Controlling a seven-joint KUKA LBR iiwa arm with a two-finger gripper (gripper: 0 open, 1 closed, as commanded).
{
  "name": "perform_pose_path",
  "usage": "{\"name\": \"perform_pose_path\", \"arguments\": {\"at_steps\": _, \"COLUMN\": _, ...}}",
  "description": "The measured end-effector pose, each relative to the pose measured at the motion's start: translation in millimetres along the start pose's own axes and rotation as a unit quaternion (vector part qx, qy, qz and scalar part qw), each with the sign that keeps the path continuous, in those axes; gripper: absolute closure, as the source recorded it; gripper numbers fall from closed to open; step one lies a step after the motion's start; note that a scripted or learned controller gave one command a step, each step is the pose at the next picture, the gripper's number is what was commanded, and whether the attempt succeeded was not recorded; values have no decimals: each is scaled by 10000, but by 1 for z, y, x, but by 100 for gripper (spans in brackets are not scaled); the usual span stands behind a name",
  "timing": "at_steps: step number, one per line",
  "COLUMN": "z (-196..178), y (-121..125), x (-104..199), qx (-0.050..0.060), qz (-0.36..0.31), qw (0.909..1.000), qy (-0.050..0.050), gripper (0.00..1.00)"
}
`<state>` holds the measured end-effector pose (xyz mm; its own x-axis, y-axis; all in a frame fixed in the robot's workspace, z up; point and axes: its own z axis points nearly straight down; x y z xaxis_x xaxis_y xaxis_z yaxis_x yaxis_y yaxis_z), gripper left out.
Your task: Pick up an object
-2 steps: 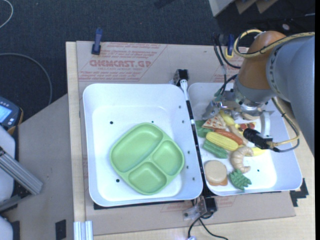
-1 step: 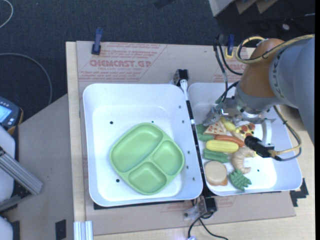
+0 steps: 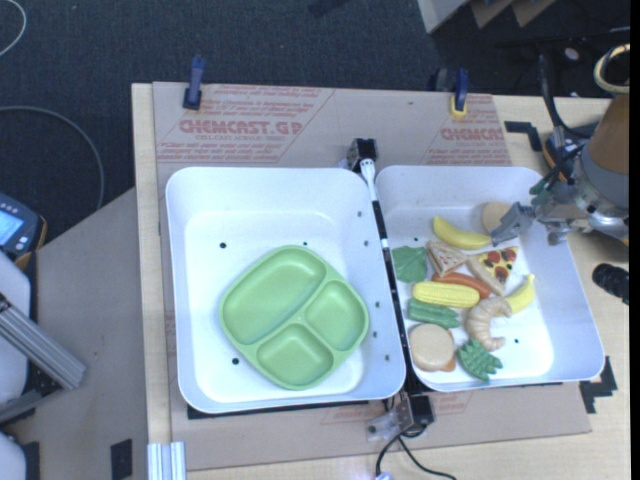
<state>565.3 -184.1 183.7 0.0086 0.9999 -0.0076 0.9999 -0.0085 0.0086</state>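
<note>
The right bin [image 3: 570, 353] holds a heap of toy food: a yellow banana [image 3: 460, 233], a pizza slice [image 3: 497, 261], a corn cob [image 3: 446, 293], a croissant [image 3: 490, 314], a round bread slice [image 3: 432, 346] and a tan bun [image 3: 495, 212]. My gripper [image 3: 530, 224] reaches in from the right and hovers over the bin's far right part, just beside the bun and above the pizza slice. I see nothing held in it.
The left bin [image 3: 190, 268] carries a green divided plate [image 3: 295, 313]. A second banana [image 3: 521, 292], a green leaf [image 3: 408, 265], green pods [image 3: 432, 314] and a leafy green piece [image 3: 480, 359] also lie in the right bin. Clamps and cables sit at the bench's far edge.
</note>
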Motion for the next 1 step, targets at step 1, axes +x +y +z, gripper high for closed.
{"name": "perform_pose_path", "arguments": {"at_steps": 1, "z": 99, "y": -17, "x": 12, "qx": 20, "qz": -25, "qw": 10000, "qy": 56, "gripper": 0}}
